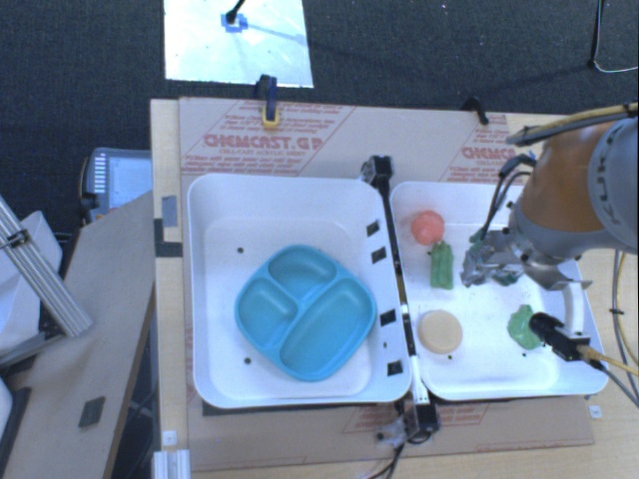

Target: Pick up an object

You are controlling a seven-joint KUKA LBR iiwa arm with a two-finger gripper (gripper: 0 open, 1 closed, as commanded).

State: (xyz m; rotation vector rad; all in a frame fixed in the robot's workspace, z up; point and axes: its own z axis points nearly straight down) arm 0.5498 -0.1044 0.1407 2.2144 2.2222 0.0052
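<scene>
Seen from above at a slant, the bench carries two shallow white bins set side by side, the left bin (215,267) and the right bin (479,372), meeting along a dark seam that runs from about twelve o'clock to six o'clock through the middle of the scene. In the left bin a blue divided plate (305,312) lies flat, sitting toward the five o'clock part of that bin, close to the shared wall. The right bin holds four small things: an orange-red ball (427,227) at its eleven o'clock corner, a green upright piece (441,265) just below the ball at six o'clock from it, a pale tan round disc (439,331) toward the bin's seven o'clock, and a green leafy toy (522,325) at about four o'clock. The grey arm with its orange band (559,183) reaches in from three o'clock, and the gripper (486,267) hangs over the middle of the right bin, just at three o'clock from the green upright piece and at eleven o'clock from the leafy toy. Whether its grasp is open or closed cannot be told from this angle, and nothing can be seen held in it. Every object lies on the bin floor.
</scene>
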